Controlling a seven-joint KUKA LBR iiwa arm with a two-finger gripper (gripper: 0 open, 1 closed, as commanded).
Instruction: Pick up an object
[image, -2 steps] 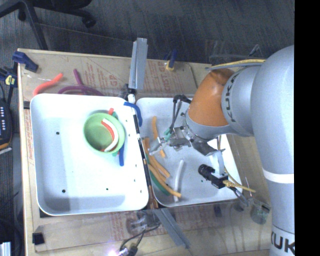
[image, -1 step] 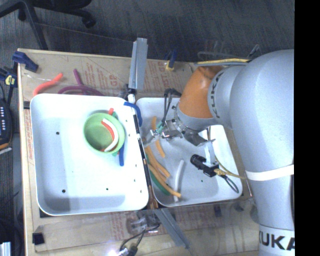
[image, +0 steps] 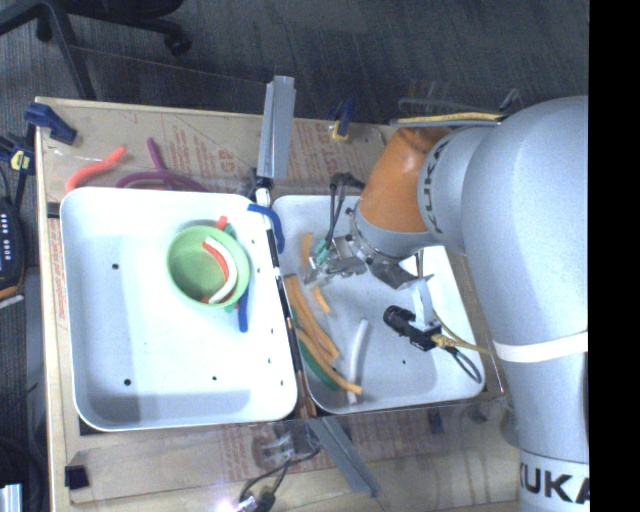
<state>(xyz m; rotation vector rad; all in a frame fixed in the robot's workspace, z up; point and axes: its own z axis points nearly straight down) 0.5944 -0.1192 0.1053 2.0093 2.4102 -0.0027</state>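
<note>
**Gripper low over the orange sticks in the right bin**

The gripper (image: 323, 267) sits in the upper left part of the right bin (image: 400, 378), close to the wall it shares with the left bin (image: 90, 330). The grey arm (image: 520, 230) with its orange band fills the right side of the view and hides much of the wrist. From this angle I cannot tell whether the gripper is spread or closed, and nothing can be seen held in it.

A loose bundle of orange sticks (image: 315, 332) lies along the right bin's left wall, its upper end just beside the gripper and perhaps touching it. A pale grey tube (image: 356, 345) lies just right of the sticks, and a dark green piece (image: 322, 373) shows under their lower end.

In the left bin, a green bowl (image: 200, 268) holds a red-and-white piece (image: 222, 252). A blue stick (image: 243, 312) lies against the bowl's right side.
</note>
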